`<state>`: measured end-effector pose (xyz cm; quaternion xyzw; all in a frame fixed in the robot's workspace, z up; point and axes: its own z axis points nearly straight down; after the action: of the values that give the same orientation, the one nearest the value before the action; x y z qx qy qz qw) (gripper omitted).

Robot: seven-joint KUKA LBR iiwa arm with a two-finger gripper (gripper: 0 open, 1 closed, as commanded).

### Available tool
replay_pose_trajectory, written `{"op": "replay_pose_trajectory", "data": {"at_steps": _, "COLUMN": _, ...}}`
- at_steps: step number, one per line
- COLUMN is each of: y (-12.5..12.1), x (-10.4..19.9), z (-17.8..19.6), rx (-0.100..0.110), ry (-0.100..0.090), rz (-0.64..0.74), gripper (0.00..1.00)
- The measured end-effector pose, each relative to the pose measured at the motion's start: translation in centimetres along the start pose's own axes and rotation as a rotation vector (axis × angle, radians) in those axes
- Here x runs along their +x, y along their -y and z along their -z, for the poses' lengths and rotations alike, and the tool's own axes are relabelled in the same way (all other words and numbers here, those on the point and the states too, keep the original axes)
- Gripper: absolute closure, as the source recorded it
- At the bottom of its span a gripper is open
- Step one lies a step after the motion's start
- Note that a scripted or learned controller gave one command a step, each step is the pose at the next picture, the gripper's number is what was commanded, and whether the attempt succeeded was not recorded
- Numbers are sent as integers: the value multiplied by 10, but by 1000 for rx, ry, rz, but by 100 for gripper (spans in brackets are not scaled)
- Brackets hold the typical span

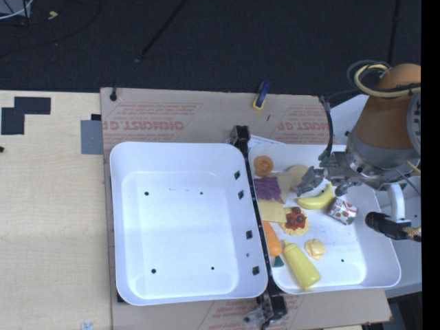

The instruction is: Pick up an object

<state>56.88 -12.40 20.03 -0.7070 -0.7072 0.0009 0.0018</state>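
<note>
Yellow banana (317, 199), plastic by the look of it, lies in the right bin (357, 270) near its upper right part, curved side down toward the bin floor. You have the gripper (323, 179) low over that spot, just above and touching or nearly touching the banana's upper edge. Fingers look spread, one tip to the left near a pale beige piece (297, 174), the other by the banana's right end; nothing sits between them that you can confirm as held.

Progress, as a judgement: approach done, grasp not made, lift still to come. The banana rests on the bin floor among its neighbours.

Neighbours to note: a small silver-and-red can (342, 212) just right of the banana, a flat round pizza toy (295, 221) just below it, a purple slab (267, 188) to the left, a yellow bottle (300, 265) lower down.

The left bin (130, 184) holds no toys.
</note>
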Motion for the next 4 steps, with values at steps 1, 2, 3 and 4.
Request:
{"op": "replay_pose_trajectory", "data": {"at_steps": 1, "y": 0, "x": 10, "z": -116, "rx": -4, "ry": -2, "rz": -2, "gripper": 0}}
{"op": "replay_pose_trajectory", "data": {"at_steps": 2, "y": 43, "x": 36, "z": -109, "rx": -18, "ry": 10, "rz": -8, "gripper": 0}}
{"op": "replay_pose_trajectory", "data": {"at_steps": 3, "y": 43, "x": 35, "z": -100, "rx": -11, "ry": 5, "rz": -14, "gripper": 100}}
{"op": "replay_pose_trajectory", "data": {"at_steps": 4, "y": 95, "x": 109, "z": -9, "rx": -2, "ry": -2, "rz": 5, "gripper": 100}}
